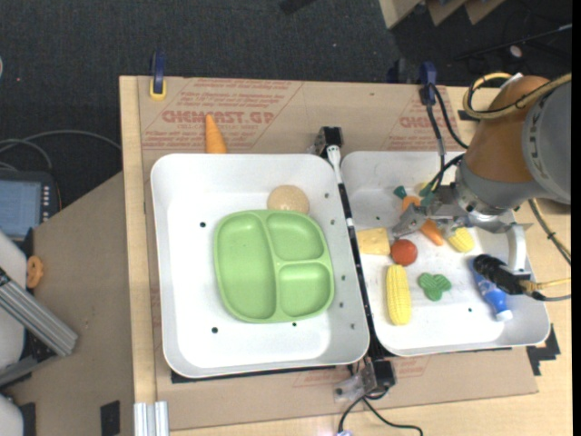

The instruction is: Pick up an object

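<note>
My gripper (425,214) hangs low over the upper middle of the right bin (454,334), on the grey arm with its orange band. Right beneath and beside it lie a small orange carrot piece (432,235) and a short yellow piece (461,239). A red tomato (404,252) sits just below-left of the gripper, next to a yellow cheese block (372,241). Nearer the front lie a corn cob (398,293), a green piece (434,285) and a small blue thing (496,301). I see nothing clearly held by the gripper.
The left bin (182,243) holds a green divided plate (272,266) and a beige round roll (288,198). An orange carrot (214,134) lies on the bench behind the left bin. Small green and orange bits (400,192) lie near the right bin's back.
</note>
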